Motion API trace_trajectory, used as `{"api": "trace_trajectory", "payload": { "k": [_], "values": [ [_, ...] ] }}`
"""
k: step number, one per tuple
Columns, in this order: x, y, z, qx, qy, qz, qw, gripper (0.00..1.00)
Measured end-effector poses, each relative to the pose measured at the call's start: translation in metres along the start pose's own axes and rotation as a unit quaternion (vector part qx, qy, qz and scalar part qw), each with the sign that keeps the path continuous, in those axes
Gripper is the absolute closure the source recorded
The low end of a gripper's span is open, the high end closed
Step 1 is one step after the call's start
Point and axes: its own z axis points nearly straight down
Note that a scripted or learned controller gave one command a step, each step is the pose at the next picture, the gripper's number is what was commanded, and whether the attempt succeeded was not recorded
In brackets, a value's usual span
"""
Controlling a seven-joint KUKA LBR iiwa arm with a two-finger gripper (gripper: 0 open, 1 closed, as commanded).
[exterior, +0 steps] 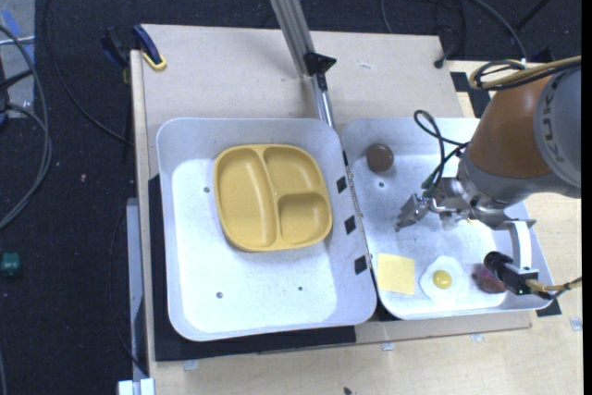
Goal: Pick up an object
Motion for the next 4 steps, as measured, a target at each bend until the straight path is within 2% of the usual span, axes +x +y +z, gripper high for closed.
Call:
{"api": "trace_trajectory", "payload": {
  "k": [1, 3, 4],
  "values": [
    [0.0, 0.002, -0.014, -0.003, -0.001, 0.0, 1.0, 1.0],
    [-0.002, 0.002, -0.14, -0.007, -0.002, -0.002, 1.0, 1.0],
    [-0.002, 0.002, -0.145, -0.004, -0.001, -0.002, 1.0, 1.0]
  ]
}}
